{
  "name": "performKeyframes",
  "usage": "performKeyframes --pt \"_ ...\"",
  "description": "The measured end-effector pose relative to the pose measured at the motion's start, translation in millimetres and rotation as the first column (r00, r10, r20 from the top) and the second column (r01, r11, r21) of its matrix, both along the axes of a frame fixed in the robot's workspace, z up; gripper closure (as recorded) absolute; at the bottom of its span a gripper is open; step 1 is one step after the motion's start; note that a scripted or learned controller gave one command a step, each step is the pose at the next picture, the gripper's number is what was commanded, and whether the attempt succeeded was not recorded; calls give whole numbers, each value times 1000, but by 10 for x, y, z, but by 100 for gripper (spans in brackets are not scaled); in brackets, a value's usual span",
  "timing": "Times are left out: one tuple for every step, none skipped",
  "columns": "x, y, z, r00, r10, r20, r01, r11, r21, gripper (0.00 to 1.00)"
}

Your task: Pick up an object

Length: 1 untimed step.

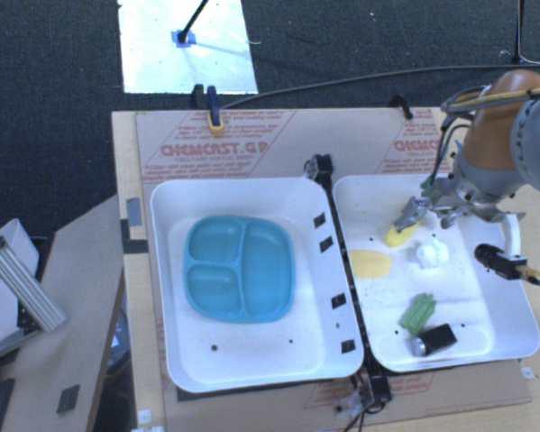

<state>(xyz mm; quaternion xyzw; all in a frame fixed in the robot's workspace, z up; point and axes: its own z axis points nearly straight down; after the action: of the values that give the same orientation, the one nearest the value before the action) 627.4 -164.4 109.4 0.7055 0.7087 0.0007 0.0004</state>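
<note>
While the gripper (413, 216) hangs low in the right bin (511, 333), its tip meets a yellow banana-shaped toy (399, 234) near the bin's upper middle, and whether it grips is unclear. Before you lift, check the toy sits squarely inside, clear of the white lump (431, 253) beside it.

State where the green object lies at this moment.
The green object lies in the right bin, toward its near edge, just above the black cylinder and below the flat yellow piece.
</note>
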Motion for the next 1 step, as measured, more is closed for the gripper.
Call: performKeyframes --pt "26 -2 157 1000 3 9 -3 1000 -2 100"
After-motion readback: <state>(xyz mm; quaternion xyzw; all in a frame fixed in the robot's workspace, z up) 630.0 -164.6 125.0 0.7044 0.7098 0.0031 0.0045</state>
